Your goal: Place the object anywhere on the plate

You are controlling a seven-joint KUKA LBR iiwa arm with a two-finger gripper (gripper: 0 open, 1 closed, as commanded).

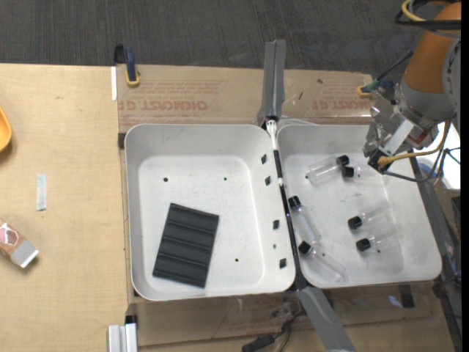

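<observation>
A black ridged plate (187, 244) lies flat in the left bin (146, 147), toward its front left. Several clear vials with black caps lie in the right bin (421, 266): one near the back (326, 170), one along the left wall (298, 213), one at the front left (316, 257), and two at the middle right (368, 218) (376, 242). My gripper (377, 147) hangs over the back right corner of the right bin, just right of the back vial. Nothing is visibly held in it.
A grey divider bar (275, 79) runs between the bins at the back. On the wooden bench to the left lie a small white strip (41, 193) and a brown-and-white item (16, 245). Cardboard (190, 97) lies behind the bins.
</observation>
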